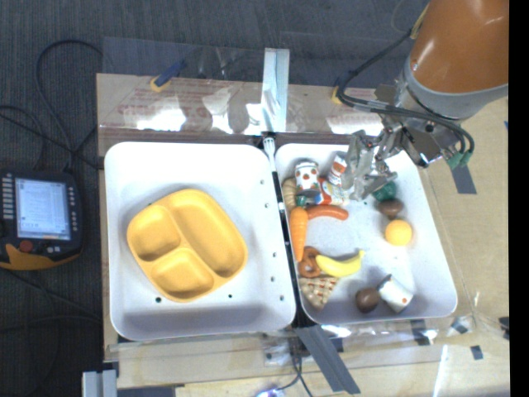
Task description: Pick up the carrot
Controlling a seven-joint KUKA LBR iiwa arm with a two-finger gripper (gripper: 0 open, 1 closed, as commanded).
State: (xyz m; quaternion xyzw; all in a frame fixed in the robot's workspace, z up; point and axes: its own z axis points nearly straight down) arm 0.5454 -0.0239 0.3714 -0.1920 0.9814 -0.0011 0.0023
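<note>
- Camera view: carrot (298,229) lies lengthwise against the left wall of the right bin (440,259), close to the divider, untouched.
- Just right of it: red sausage (327,213); below it: banana (340,263) and waffle cone (317,288).
- Gripper (364,174) hangs over the upper part of the right bin, near a small bottle (338,171) and a green item (383,191), apart from the carrot. Cannot tell how it is set; nothing seen held.
- Left bin (132,172) holds a yellow divided plate (185,242).
- Orange ball (398,232) near the right wall.
</note>
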